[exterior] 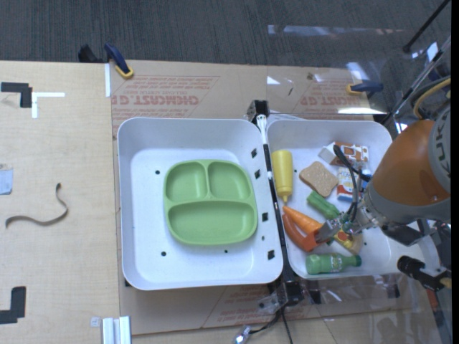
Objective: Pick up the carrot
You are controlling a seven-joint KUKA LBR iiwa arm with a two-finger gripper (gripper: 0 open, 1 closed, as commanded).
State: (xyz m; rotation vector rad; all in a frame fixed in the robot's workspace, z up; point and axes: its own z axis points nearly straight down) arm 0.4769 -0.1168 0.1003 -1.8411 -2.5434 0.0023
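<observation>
carrot (301, 221) is lying in the right bin (373, 130) near its left wall, between the yellow bottle (283, 172) and the green bottle (332, 263). the gripper (331, 231) is hanging at its right end, touching it; how far it is opening i cannot tell.

Arm (419, 170) cut off at right edge

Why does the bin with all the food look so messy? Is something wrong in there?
Nothing looks broken or spilled. The right bin just has toy food jumbled together: the carrot, yellow bottle, bread slice and green bottle lie at different angles. The green plate sits neatly in the left bin.
</observation>
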